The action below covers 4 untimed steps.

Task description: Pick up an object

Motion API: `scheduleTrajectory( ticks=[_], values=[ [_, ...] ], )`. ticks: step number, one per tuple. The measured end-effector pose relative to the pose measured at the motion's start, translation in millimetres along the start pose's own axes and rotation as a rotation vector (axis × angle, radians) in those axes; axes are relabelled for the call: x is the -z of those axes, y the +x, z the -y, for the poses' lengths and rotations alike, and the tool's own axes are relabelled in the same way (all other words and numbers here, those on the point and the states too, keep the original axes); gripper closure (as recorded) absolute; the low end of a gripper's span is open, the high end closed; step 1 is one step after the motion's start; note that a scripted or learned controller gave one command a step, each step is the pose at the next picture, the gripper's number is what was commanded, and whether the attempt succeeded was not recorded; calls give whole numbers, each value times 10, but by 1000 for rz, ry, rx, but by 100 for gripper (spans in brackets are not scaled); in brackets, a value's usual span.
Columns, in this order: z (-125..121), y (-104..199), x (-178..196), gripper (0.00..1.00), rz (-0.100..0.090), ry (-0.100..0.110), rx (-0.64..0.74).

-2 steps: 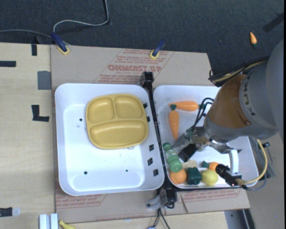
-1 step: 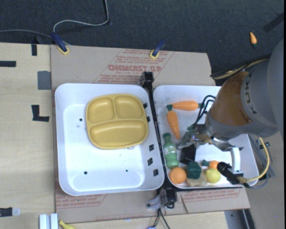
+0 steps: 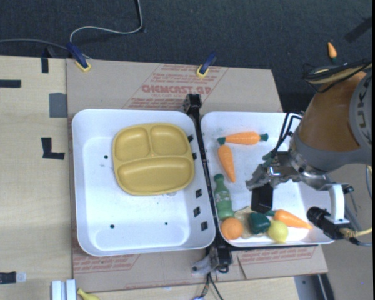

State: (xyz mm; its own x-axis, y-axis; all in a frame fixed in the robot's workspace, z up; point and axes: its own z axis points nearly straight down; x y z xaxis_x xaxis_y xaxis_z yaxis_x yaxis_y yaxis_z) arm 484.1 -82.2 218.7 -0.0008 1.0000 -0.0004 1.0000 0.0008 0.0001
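camera view looks down at a slant on two white bins side by side on a cardboard sheet (image 3: 169, 83). left bin (image 3: 90, 186) holds a yellow divided plate (image 3: 154, 157), lying flat toward its upper middle, with a bare white floor below it. a black divider (image 3: 200, 167) runs between the bins. right bin (image 3: 300, 245) holds the small things: a carrot (image 3: 242, 138) lying crosswise near the top, a second carrot (image 3: 227, 162) slanting down just below it, a green bottle (image 3: 222, 197) along the left wall, an orange (image 3: 232, 228) at the bottom left corner, a dark green piece (image 3: 259, 222) beside it, a lemon (image 3: 278, 231) next to that, and a third carrot (image 3: 290, 218) touching the lemon's upper right. gripper (image 3: 262, 192) hangs over the middle of the right bin, just above the green piece and the third carrot, its dark tip pointing down. whether it is apart or together, i cannot tell. nothing shows clamped in it. arm (image 3: 331, 127), grey and orange, comes in from the right.
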Motion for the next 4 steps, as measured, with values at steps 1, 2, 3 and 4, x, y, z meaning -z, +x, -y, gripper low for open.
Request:
scheduleTrajectory(
  ticks=[1,2,3,4],
  values=[
    [0,139,110,100,-1,1,1],
    [0,53,337,100,0,0,0],
    [0,511,367,100,-1,0,1],
    [1,934,376,100,-1,1,1]
  ],
)
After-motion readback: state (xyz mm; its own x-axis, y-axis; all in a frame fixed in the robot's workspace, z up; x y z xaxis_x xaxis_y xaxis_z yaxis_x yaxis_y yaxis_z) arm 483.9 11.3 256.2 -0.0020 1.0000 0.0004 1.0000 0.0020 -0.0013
